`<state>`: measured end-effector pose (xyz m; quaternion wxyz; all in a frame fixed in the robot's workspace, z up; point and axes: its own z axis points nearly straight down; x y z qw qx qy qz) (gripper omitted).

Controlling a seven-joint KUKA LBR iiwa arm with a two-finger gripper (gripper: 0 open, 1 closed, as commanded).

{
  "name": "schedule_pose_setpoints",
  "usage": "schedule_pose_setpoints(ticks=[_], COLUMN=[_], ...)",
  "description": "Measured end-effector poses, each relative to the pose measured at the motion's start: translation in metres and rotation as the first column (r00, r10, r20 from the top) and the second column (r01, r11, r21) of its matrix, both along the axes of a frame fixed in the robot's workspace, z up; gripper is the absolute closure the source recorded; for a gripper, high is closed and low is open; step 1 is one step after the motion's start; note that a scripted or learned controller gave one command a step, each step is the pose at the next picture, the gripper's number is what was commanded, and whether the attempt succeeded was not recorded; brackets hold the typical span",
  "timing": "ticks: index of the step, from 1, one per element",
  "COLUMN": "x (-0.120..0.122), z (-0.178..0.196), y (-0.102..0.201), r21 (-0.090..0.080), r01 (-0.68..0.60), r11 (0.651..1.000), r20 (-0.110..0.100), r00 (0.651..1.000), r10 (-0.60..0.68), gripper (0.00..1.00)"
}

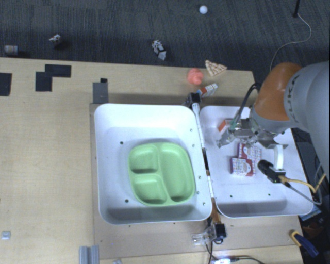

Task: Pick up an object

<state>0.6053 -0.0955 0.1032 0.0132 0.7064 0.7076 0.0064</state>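
A small clear fitting (206, 237) sits at the near edge of the bench (46, 154), just below the gap between the two bins. The left bin (103, 135) holds a pale green plate (160, 172) with three compartments, lying flat in the middle. In the right bin (258, 202) lies the packet (243, 160), a flat red-and-white thing with small print and a white patch. It rests on the bin floor a little past the centre, tilted slightly. The gripper (230, 136) hangs just beyond the packet's far left corner, close above it. Nothing shows clamped in it, and I cannot tell whether it is spread or pressed together. A small orange scrap (223, 125) lies just beside the gripper on its far side. The grey arm (304, 98) comes in from the right. Past the bins, on the bench's far edge, lie an orange-and-white tube (208, 89), a pink ball (195, 76) and a tan wedge (215, 67), all near one another. Farther off, a white ball (203, 9) rests on the dark floor (113, 20).
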Motion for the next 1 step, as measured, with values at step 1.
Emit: schedule_pose_setpoints(ticks=[1], x=[-0.0498], z=[-0.0126], y=[0.004], r21=[0.003], r01=[-0.001], r11=[1.0], r20=[-0.005], r00=[1.0], r10=[0.001], gripper=[0.0])
